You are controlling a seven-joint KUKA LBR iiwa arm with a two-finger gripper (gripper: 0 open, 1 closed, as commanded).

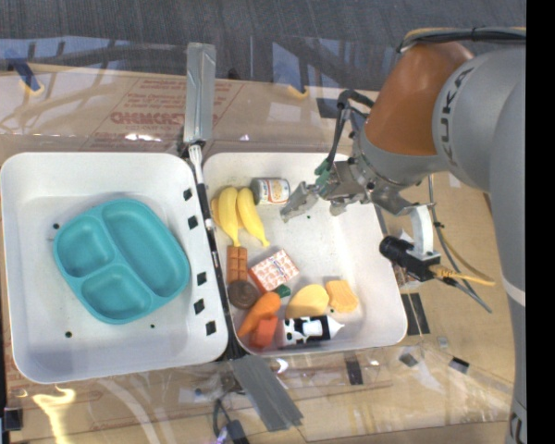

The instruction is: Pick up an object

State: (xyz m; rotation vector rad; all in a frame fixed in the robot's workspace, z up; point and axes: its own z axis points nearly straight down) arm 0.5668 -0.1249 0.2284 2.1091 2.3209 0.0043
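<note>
The right bin (370, 248) holds the objects. Two yellow bananas (239, 215) lie at its left side, with a small can (272, 191) beside them. Below are a brown bar (237, 263), a pink checkered box (274, 269), a carrot (259, 313), a yellow piece (307, 299), an orange wedge (342, 296) and a black-and-white carton (313, 329). My gripper (312, 208) hangs over the upper middle of this bin, just right of the can. Its fingers are spread open with nothing between them.
The left bin (28, 202) carries a teal divided plate (120, 259). A grey divider strip (200, 91) runs between the bins at the back. The arm's orange band (416, 100) looms over the right bin's far corner, with cables (444, 271) at the right rim.
</note>
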